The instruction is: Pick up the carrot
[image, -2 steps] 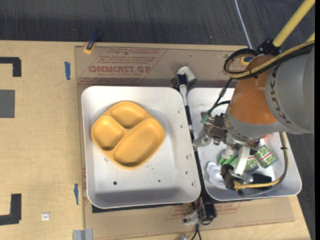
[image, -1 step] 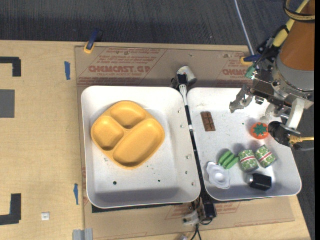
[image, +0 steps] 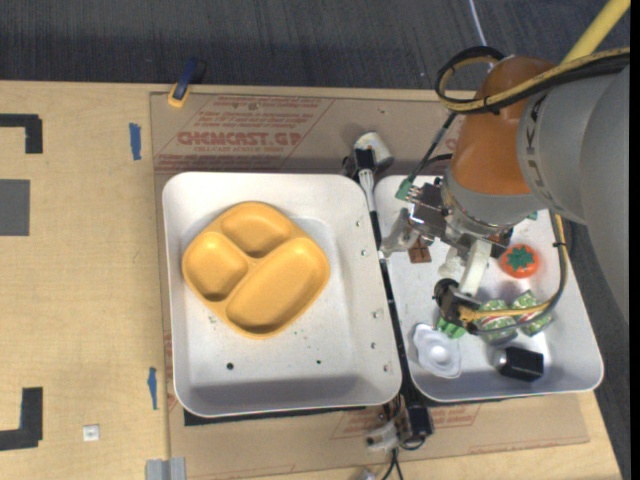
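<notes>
Down in the right bin (image: 580,368) my tool (image: 452,268) hangs over the clutter; I cannot tell how it is set or whether it has anything. Just right of it lies the carrot (image: 520,259), orange with a green top, near the bin's right wall. Toward the front edge sit a green packet (image: 500,318), a white cup (image: 438,350) and a black block (image: 522,363), crowding that corner. The left bin (image: 200,368) carries a yellow divided dish (image: 256,266) with bare floor around it. Behind, red print on the cardboard (image: 240,136) is too blurred to read.

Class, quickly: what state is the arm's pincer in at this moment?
Pincer: over the right white bin, near the orange carrot; open or closed cannot be told.
</notes>
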Controlling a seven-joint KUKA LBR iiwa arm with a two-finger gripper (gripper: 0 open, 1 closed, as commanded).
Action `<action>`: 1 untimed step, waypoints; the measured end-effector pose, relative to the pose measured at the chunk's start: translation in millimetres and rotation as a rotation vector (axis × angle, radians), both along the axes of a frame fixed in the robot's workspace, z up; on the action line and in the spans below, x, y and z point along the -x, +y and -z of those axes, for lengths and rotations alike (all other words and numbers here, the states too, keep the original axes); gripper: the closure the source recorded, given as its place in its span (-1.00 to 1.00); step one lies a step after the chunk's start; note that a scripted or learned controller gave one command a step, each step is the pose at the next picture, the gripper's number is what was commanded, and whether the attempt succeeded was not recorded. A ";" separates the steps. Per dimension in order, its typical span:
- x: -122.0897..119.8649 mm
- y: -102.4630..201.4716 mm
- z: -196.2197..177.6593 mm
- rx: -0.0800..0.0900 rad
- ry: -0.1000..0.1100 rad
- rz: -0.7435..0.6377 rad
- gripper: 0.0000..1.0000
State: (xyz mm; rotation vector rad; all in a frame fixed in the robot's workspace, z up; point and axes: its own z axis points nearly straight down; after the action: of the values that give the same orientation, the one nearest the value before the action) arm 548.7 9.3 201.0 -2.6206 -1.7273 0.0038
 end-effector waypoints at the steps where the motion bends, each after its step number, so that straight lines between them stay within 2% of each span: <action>1: 41.0 25.9 16.8 -0.001 0.000 -0.319 -1.00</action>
State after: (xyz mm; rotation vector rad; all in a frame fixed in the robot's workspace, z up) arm 507.7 35.1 184.3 -2.3120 -2.1216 0.0034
